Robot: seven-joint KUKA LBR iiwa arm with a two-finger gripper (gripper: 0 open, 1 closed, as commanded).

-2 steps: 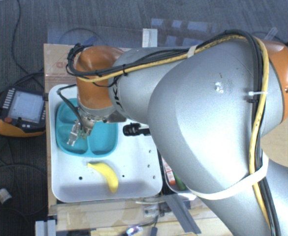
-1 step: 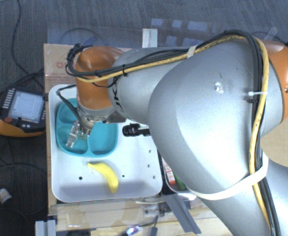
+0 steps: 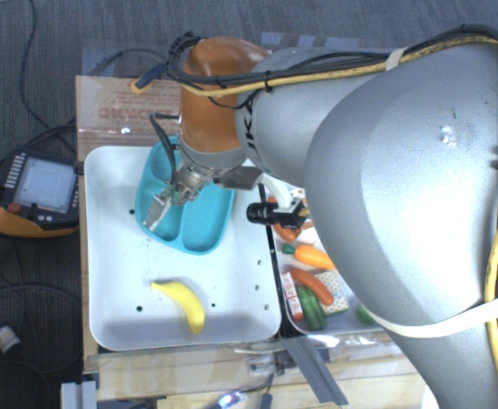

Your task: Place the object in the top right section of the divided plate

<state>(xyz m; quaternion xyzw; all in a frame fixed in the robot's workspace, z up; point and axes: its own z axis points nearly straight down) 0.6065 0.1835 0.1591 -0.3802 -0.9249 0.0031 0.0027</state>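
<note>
A light blue divided plate (image 3: 204, 221) lies in the left white bin (image 3: 112, 254), toward its back right, and the arm hides part of it. My gripper (image 3: 158, 210) hangs over the plate's left side, pointing down and to the left; I see nothing clearly held in it. A yellow banana (image 3: 185, 304) rests on the bin floor near the front edge, well below the plate and apart from the gripper.
The right bin (image 3: 289, 318) holds toy food: an orange carrot (image 3: 314, 256), a red piece (image 3: 313, 286) and a green piece (image 3: 311, 313). The grey arm (image 3: 385, 169) covers most of that bin. Brown cardboard (image 3: 121, 109) lies behind the left bin.
</note>
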